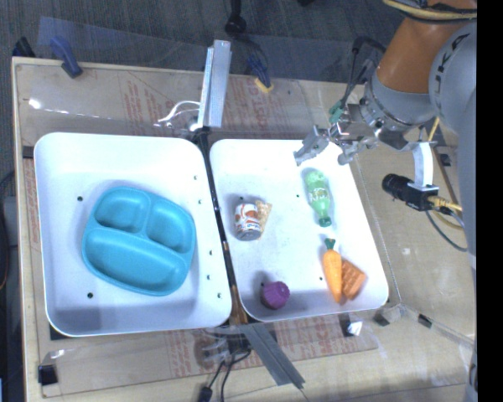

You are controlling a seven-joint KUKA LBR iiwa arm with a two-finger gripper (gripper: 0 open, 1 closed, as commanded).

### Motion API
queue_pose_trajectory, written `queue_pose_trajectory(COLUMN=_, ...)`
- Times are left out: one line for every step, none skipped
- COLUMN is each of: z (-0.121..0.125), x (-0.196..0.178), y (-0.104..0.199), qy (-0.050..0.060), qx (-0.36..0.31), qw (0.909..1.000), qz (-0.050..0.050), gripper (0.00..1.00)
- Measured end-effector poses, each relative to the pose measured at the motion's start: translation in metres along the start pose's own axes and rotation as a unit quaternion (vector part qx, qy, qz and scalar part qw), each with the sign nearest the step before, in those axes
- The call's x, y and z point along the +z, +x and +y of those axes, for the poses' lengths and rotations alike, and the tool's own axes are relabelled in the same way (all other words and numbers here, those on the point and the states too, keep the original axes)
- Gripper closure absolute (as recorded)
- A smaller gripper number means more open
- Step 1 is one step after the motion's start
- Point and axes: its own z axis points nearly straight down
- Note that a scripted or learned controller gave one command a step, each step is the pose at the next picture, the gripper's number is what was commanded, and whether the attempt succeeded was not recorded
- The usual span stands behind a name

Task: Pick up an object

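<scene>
Camera view puts the hand (334, 143) over the far right corner of the right bin (226, 153), hanging from the grey arm with its orange band. Its two fingers look spread apart, one reaching toward the bin's middle, the other toward the right rim, and you can see nothing between them.

No object is named by the task, so judge by what is nearest. The green bottle (318, 195) lies in the right bin just below the hand, toward the near edge. Its long axis runs roughly far-to-near, tilted a little to the right, with the narrow cap end nearest you. That is the relation your next move turns on: a short descent toward the near side would reach it, and the fingers, as they appear to stand now, would span its short width rather than its length.

Farther off in the same bin you have a small can (251, 219) near the left wall, a carrot (333, 273) lying lengthwise beside an orange wedge (354, 279) close to the near right corner, and a purple round piece (274, 294) at the near edge. The left bin (46, 224) carries a blue divided tray (140, 239), well apart from the hand.

The can has a printed label in red and white, but the writing is too small to read. The bottle's label is likewise illegible. Faint reddish print covers the table (109, 99) under a clear sheet, and you cannot make it out.
</scene>
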Motion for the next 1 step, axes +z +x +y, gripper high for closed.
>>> queue_pose_trajectory(z=0.0105, x=0.128, y=-0.0163, qy=0.0, qx=-0.001, qw=1.0, qz=0.0, gripper=0.0)
